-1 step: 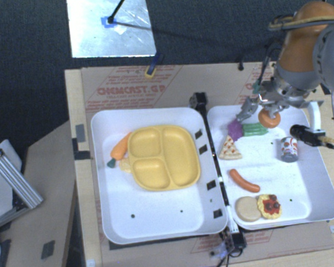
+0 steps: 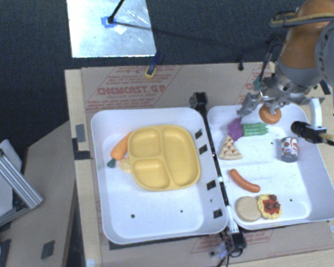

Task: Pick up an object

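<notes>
The grey arm with the orange band enters at the upper right of the frame. Its two-finger gripper point(image 2: 255, 102) hangs over the upper edge of the right shallow white plastic bin point(image 2: 317, 173); whether it is open or closed cannot be told.

Contents of the right bin, all free of the gripper:
- orange round toy fruit point(image 2: 270, 114), just right of the gripper;
- purple toy eggplant point(image 2: 235, 130), touching a green ribbed toy vegetable point(image 2: 255, 130);
- triangular toy pizza slice point(image 2: 230, 148), below the eggplant;
- small cylindrical can with a red and white label point(image 2: 288, 148), label unreadable;
- red-orange toy sausage point(image 2: 244, 180);
- beige round toy cookie point(image 2: 247, 209), beside a yellow toy piece with red topping point(image 2: 269, 206).

The left white bin point(image 2: 112, 209) holds a yellow three-compartment plastic plate point(image 2: 160, 157) with an orange toy carrot point(image 2: 120, 147) at its upper left edge.

The brown cardboard sheet point(image 2: 128, 84) under the bins carries red "CHEMCAST" print.
</notes>
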Action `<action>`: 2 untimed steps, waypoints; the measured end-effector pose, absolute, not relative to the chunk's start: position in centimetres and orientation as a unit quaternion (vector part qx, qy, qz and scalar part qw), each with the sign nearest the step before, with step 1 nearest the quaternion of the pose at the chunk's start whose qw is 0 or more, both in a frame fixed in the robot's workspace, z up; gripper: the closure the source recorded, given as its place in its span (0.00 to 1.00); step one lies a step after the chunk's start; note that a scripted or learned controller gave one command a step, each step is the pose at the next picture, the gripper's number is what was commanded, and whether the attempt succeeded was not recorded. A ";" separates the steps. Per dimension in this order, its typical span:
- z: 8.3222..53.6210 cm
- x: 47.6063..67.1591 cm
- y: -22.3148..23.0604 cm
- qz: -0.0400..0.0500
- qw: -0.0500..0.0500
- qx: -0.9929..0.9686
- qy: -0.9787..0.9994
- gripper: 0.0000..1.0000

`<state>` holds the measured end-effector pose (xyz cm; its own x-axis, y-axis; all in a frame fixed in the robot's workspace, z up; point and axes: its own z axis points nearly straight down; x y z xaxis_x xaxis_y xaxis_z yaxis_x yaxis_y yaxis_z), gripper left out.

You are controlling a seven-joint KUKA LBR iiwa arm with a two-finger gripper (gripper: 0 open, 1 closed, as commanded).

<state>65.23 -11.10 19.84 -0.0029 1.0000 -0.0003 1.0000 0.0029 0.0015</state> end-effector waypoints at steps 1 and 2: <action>15.6 65.5 -11.1 -0.001 -0.001 0.706 0.708 0.00; 11.3 65.0 -11.5 0.000 0.000 0.707 0.708 0.00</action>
